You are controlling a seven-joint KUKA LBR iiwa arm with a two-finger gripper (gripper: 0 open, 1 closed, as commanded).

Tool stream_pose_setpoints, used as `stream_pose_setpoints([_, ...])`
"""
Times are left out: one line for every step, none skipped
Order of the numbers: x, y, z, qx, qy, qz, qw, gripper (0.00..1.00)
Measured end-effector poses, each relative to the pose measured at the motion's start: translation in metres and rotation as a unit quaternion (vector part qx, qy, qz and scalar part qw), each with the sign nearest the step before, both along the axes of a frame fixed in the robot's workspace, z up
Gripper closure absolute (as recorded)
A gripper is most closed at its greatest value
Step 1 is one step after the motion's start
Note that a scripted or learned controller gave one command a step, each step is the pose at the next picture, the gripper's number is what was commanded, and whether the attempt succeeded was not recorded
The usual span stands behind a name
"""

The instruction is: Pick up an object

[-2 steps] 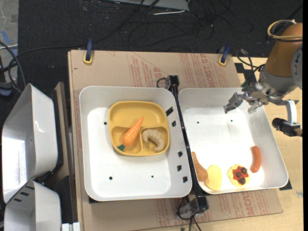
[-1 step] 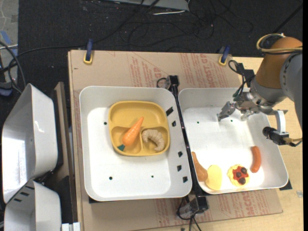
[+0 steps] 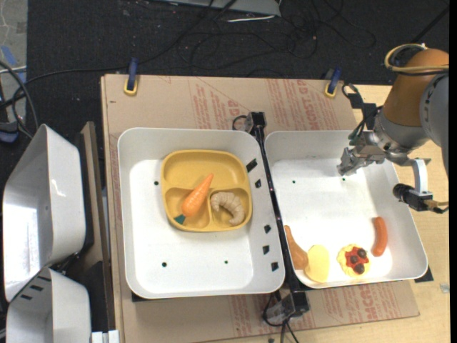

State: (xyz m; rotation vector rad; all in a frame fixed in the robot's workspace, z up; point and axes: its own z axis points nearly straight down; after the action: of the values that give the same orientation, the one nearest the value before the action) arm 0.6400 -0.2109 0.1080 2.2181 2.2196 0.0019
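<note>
Sausage [image 3: 380, 236] is lying in the right bin [image 3: 321, 156] near its right wall, long axis running roughly up-down in view, possibly tilting slightly. Claw [image 3: 350, 164] is hovering well apart, toward the bin's far edge; finger spread cannot be told, nothing visibly gripped.

Two yellow clamps [image 3: 131, 86] on cardboard [image 3: 214, 98].

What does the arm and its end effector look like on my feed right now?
The arm is grey with a rounded orange band above the wrist and a thin yellowish cable looped over its top. The end effector is small, dark grey metal. A black and white fitting sits beside the wrist.
</note>
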Motion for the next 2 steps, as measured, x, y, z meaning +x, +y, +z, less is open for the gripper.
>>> stream_pose_setpoints([-0.007, 0.003, 0.059, 0.0, -0.001, -0.001, 1.0, 1.0])
stream_pose_setpoints([-0.002, 0.009, 0.122, -0.0006, -0.003, 0.002, 1.0, 1.0])
